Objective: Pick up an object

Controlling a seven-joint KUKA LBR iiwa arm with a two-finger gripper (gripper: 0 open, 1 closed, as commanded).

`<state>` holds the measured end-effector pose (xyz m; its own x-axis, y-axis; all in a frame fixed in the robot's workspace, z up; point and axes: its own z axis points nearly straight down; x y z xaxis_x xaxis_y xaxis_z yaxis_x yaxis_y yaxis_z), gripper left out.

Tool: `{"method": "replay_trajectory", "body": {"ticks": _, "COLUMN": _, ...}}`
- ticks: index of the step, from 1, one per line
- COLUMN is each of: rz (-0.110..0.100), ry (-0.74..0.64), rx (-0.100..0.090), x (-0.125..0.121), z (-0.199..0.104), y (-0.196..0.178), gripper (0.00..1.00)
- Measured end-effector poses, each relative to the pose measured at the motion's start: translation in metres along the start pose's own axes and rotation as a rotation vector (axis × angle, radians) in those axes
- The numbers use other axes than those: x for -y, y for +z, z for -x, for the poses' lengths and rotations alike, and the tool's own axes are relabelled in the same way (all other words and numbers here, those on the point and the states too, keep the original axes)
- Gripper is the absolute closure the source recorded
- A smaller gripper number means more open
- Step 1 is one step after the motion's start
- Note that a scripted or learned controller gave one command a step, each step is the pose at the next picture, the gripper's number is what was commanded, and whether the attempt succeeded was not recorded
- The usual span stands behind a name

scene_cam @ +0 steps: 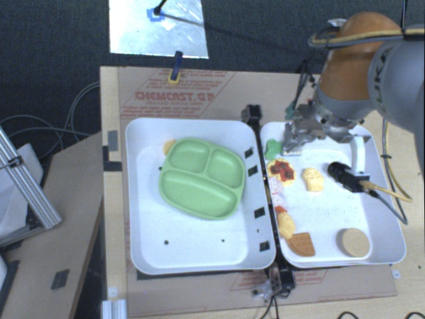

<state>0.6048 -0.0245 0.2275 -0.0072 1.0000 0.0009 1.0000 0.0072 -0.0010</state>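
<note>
My gripper (pixel 294 142) hangs low over the back left corner of the right bin (pixel 382 208). Just to its left lies a small green piece (pixel 272 149), and a red and brown piece (pixel 282 170) lies just in front of it. Further along the bin lie a yellow block (pixel 313 179), a pink and white piece (pixel 275 193), a yellow lump (pixel 286 226), a brown cracker (pixel 302 244) and a tan disc (pixel 353 242). I see nothing held in the gripper.
The left bin (pixel 199 244) holds a green divided plate (pixel 202 177), with a small orange piece (pixel 170 145) peeking out behind it. A divider with black clips (pixel 259 178) separates the two bins. The grey arm (pixel 372 65) reaches in from the back right.
</note>
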Motion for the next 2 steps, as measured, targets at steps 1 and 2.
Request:
{"method": "replay_trajectory", "body": {"ticks": 1, "rz": -0.001, "ry": -0.002, "rx": -0.002, "x": 0.019, "z": -0.05, "y": 0.012, "gripper": 1.0}}
{"method": "replay_trajectory", "body": {"ticks": 2, "rz": -0.001, "ry": -0.001, "rx": -0.001, "x": 0.043, "z": -0.079, "y": 0.002, "gripper": 1.0}}
